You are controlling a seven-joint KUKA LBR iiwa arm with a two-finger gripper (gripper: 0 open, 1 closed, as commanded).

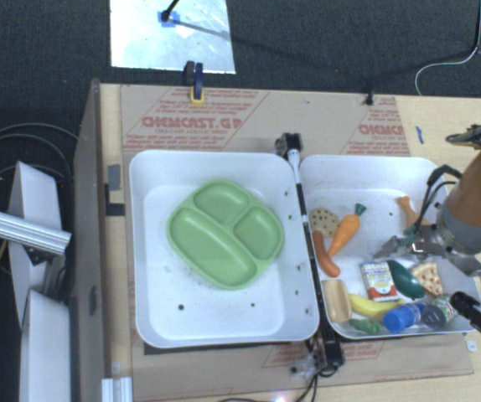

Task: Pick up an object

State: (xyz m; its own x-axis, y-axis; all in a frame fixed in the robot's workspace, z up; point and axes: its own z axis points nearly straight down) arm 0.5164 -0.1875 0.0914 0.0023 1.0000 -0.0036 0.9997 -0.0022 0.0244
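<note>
The gripper (pixel 414 247), grip state unclear, hovers over crowded toys; the carton (pixel 378 280) just below could slip sideways.

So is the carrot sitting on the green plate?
No, the carrot lies in the right bin beside a cookie, while the green plate is in the left bin.

A dark carpeted floor (pixel 324 23) surrounds the desk (pixel 249 111), whose top is brown printed cardboard. A shiny metal sheet (pixel 172 23) lies on the floor behind it. Black cables (pixel 23 153) coil at left beside an aluminium bar (pixel 18 229).
</note>
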